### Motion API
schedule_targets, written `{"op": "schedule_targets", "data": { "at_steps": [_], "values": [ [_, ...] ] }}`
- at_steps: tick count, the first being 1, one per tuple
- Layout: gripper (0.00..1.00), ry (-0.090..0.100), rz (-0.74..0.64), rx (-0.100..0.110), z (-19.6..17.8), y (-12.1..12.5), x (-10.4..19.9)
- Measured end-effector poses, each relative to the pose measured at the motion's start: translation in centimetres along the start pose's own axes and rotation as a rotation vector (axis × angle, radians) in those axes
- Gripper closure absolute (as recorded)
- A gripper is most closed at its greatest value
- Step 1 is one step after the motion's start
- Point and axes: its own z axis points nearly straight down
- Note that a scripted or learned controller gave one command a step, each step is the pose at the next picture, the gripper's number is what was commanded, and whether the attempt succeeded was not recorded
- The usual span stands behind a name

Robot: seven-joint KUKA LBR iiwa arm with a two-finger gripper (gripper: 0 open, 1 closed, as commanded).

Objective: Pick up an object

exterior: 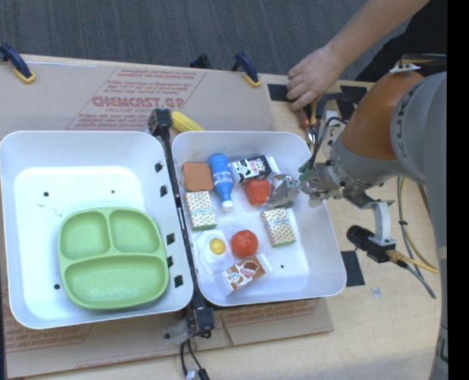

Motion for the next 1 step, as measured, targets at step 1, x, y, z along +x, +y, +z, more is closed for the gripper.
{"op": "schedule_targets", "data": {
  "at_steps": [1],
  "values": [
    [0.0, 0.0, -0.001, -0.002, 8.22, -6.01, -0.04]
  ]
}}
